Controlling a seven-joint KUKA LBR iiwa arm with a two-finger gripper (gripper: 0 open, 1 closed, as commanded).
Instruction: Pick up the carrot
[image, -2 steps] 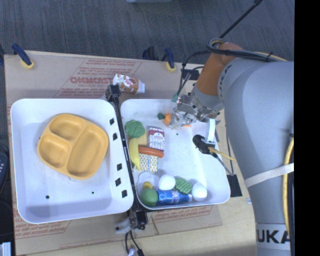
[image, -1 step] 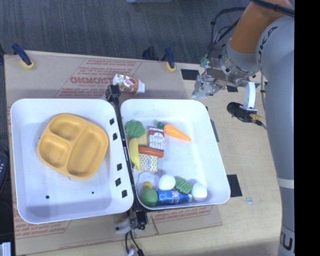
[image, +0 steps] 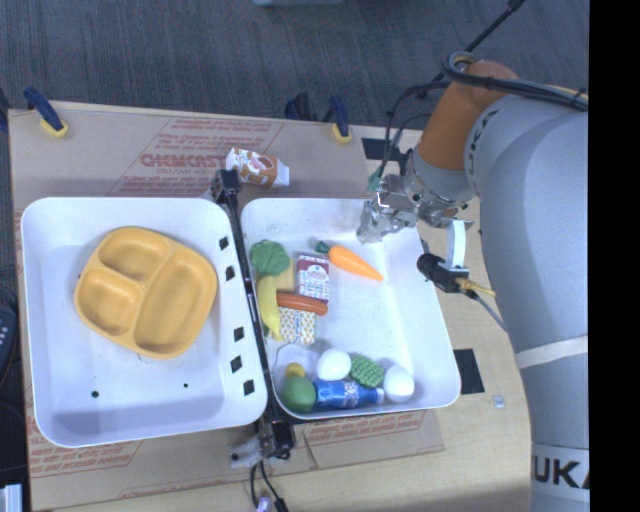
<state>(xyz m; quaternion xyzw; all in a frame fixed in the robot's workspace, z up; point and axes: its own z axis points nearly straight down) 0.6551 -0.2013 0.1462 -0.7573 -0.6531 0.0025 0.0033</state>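
Nearest, toy food crowded the right bin's (image: 440, 340) front corner. Beyond it the carrot (image: 355, 262) lay loose on the bin floor, not yet picked up. The gripper (image: 375, 225) hovered just above its far end; whether it stood open or closed, I cannot tell.

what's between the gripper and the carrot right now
Nothing. In the camera view only bare white bin floor separates the gripper from the carrot, which lies just below it in the right bin.
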